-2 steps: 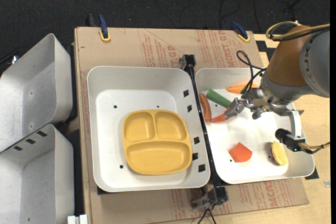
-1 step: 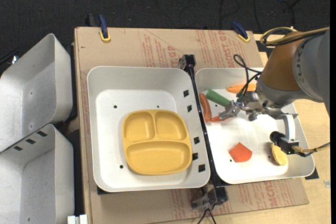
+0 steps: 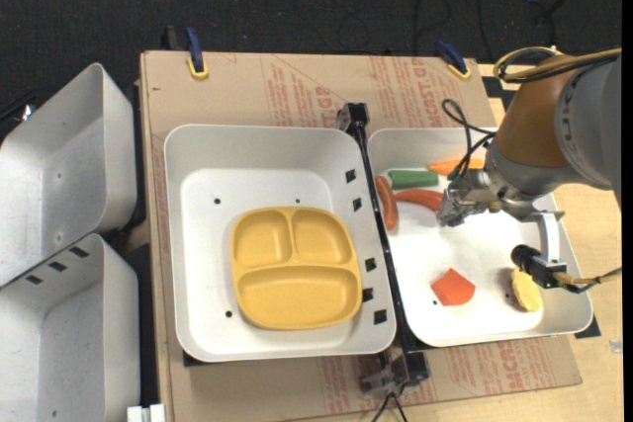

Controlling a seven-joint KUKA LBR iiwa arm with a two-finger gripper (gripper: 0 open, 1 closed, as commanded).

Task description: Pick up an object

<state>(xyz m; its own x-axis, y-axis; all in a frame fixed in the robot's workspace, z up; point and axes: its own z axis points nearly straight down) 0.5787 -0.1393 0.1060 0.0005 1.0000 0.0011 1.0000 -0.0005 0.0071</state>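
The red sausage-shaped toy (image 3: 423,200) lies in the white bin on the view's right (image 3: 495,331), near its far-left part, just under a green cylinder (image 3: 412,179) and beside a second red piece (image 3: 388,204) along the bin's left wall. The gripper (image 3: 455,210) hangs just beside the sausage's right end; whether it is open, closed or touching the toy cannot be told. An orange-red wedge (image 3: 454,288) and a yellow piece (image 3: 525,292) lie nearer the front. The other white bin (image 3: 198,242) holds a yellow divided plate (image 3: 295,268).
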